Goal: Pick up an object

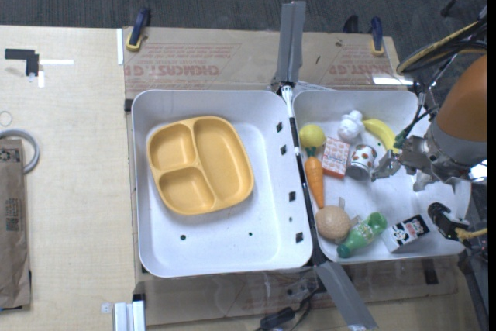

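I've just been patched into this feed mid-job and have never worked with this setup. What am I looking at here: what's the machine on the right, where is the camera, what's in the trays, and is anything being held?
This is a single camera fixed above a bench, looking down at a slant. The grey and orange shape at the right is a robot arm reaching in; its gripper is low in the right bin, beside a small can.

Two shallow white bins sit side by side. The left bin holds a yellow divided plate. The right bin holds toy food and small items: a lemon, a carrot, a banana, a small white figure, a red-and-white packet, a tan round ball, a green bottle and a small black-and-white carton.

I cannot tell from this view whether anything is held.
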Motion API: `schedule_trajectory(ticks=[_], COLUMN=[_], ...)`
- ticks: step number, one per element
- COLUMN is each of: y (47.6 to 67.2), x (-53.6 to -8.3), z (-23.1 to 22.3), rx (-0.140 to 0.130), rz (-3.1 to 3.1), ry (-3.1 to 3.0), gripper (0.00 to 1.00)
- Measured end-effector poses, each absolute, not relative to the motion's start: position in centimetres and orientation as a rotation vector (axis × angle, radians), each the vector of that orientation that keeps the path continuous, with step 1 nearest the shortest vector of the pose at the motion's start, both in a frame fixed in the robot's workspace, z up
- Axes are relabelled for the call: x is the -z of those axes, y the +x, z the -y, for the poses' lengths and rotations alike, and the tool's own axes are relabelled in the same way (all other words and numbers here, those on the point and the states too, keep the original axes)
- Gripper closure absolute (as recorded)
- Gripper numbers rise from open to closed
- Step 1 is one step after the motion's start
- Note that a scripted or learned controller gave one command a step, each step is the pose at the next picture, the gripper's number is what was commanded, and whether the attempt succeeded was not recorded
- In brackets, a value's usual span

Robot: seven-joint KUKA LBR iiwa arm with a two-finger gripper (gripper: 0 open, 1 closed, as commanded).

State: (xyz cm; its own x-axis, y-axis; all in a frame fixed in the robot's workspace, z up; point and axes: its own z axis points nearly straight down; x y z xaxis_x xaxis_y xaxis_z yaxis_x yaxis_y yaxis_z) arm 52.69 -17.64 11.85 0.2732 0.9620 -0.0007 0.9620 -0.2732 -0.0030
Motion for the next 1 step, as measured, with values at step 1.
schedule_trajectory(ticks=[1], y=[57.91], x=[-9.1], z=[19.17], rx=[-0.006], rz=[1.164], ry=[-2.918], gripper=[0.0])
